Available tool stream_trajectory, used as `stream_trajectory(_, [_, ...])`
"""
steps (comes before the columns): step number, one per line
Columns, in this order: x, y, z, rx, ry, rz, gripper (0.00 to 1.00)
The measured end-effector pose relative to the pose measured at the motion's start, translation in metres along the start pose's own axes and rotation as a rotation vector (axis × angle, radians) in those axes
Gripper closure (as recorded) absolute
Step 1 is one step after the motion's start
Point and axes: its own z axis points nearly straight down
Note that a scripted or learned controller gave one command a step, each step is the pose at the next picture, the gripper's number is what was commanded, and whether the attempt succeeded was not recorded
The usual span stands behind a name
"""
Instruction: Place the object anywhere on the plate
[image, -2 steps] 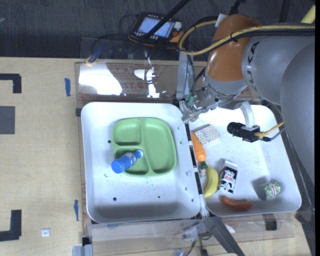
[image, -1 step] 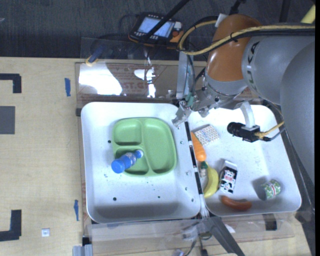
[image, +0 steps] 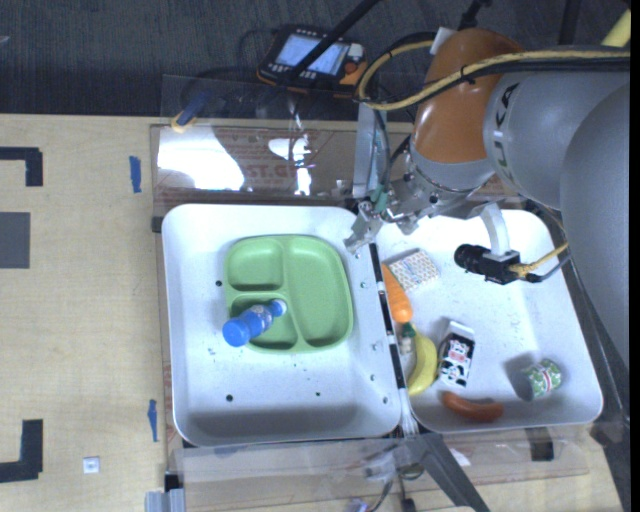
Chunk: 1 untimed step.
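Reaching in from the right of the camera view, the grey arm (image: 560, 110) bulked across the upper right corner, its orange band (image: 455, 70) sitting just above the wrist. The wrist angled down and to the left, ending at the gripper (image: 368, 222), which hung over the far end of the rim where the two bins meet. Whether the gripper was wide or narrow could not be told from this slant; nothing could be seen held in it.

The left bin (image: 190, 380) carried a green plate (image: 310, 290) with divided sections, set roughly in its middle. A blue bottle (image: 252, 322) lay on its side on the plate's near left section, cap end pointing toward the bin's left wall.

The right bin (image: 575, 400) held the other things. A patterned white packet (image: 413, 268) lay near its far left corner, not far below the gripper. An orange carrot (image: 398, 298) lay along the left wall, with a yellow banana (image: 424, 365) just beyond it nearer the front. A small black and white carton (image: 457, 360) sat just beside the banana. A reddish sausage (image: 472, 406) lay close to the front wall, and a small green can (image: 540, 379) lay toward the front right corner. A black fitting (image: 485, 262) with a yellow cable hung from the arm over the far middle of that bin.
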Motion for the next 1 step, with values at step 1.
stream_trajectory(1, [0.0408,-0.0117,0.0003,0.004,0.002,0.135,0.0])
